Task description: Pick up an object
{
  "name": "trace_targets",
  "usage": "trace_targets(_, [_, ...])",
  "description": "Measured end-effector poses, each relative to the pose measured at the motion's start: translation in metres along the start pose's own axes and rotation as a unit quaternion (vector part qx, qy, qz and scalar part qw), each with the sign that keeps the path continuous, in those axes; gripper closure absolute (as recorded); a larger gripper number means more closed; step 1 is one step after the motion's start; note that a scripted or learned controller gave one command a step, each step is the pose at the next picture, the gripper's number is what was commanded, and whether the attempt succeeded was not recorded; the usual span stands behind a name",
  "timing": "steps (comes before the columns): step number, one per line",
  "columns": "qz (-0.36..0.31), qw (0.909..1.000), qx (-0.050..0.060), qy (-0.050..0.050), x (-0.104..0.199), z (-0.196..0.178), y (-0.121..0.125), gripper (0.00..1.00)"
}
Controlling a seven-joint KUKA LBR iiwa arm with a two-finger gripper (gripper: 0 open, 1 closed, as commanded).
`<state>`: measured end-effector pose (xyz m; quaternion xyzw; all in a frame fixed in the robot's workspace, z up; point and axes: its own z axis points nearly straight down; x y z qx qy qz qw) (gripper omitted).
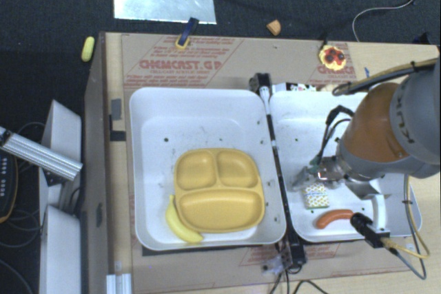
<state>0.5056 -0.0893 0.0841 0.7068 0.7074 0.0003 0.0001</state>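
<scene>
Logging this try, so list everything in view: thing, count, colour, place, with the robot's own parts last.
bins: two, white, side by side on the bench
divided tray: one, yellow, left bin
banana: one, yellow, left bin, against the tray's front-left edge
sausage: one, orange-red, right bin, near front wall
patterned block: one, white with speckles, right bin, just above the sausage
small round object: one, red and yellow, on the cardboard behind the right bin
arm: one, grey with orange band, over the right bin
gripper: one, beside the patterned block
</scene>
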Motion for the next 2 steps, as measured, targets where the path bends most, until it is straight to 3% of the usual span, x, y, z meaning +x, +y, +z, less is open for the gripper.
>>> trace_targets(1, [0.0,1.0,-0.001,0.0,0.0,-0.011,0.001,1.0])
trace_targets(2, [-0.002,1.0,-0.001,0.0,0.056,-0.101,0.026,1.0])
